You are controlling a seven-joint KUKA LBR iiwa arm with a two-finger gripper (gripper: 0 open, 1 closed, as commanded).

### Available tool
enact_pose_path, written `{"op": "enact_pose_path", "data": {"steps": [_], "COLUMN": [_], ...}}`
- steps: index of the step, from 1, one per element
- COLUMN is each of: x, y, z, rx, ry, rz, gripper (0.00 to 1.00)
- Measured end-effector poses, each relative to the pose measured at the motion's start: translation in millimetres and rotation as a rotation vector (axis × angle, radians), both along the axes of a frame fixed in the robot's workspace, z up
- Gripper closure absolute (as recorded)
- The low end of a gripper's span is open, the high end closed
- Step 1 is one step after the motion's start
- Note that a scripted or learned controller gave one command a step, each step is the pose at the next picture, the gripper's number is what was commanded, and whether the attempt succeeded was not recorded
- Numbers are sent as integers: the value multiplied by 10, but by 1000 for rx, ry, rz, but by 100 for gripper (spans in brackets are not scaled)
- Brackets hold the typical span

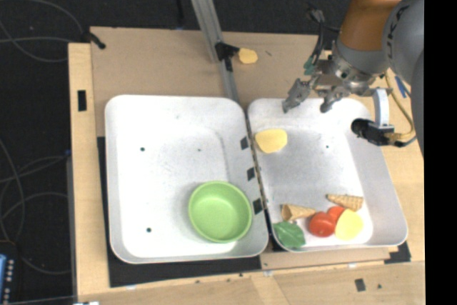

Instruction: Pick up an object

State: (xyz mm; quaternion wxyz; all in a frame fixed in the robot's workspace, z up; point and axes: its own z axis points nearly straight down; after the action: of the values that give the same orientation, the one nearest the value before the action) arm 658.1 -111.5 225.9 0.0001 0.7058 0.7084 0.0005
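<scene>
A metal pole (pixel 203 11) slants over the bench (pixel 157 64) — a small yellow lump (pixel 248 56) beside its base; black cables (pixel 28 32) loop left.

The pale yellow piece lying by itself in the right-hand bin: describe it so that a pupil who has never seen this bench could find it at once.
Start at the right bin, the one under the gripper. Look along its left wall, towards the far end, for the pale yellow piece, a rounded, flattish lump. It lies alone, well apart from the cluster of small toys in the bin's near corner, which includes the red piece and two cones.
</scene>
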Motion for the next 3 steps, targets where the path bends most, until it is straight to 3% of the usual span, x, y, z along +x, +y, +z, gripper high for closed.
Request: {"op": "enact_pose_path", "data": {"steps": [1,3], "x": [0,70], "y": [-1,-6], "z": [0,-1152], "rx": [-1,-4], "ry": [0,6], "rz": [0,-1], "gripper": [0,0]}}
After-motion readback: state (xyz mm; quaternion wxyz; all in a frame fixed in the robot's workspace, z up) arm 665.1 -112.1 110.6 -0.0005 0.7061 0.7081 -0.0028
